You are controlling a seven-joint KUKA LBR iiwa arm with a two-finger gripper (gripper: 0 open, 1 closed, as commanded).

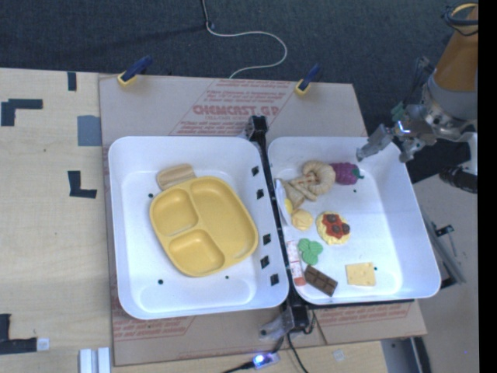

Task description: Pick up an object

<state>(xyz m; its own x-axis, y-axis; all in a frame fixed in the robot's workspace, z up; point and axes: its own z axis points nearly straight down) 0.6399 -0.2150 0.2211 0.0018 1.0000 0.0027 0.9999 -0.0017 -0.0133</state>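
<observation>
Hovering over the right bin's far right rim, the gripper holds nothing; how wide it stands cannot be told. The nearest thing, a purple toy, lies just down-left of it, touching a tan pastry on its left. The likely move is a short drop inward from the rim. White floor lies bare right of the purple toy, giving room. A pizza slice, cheese and chocolate sit nearer the front edge.
</observation>
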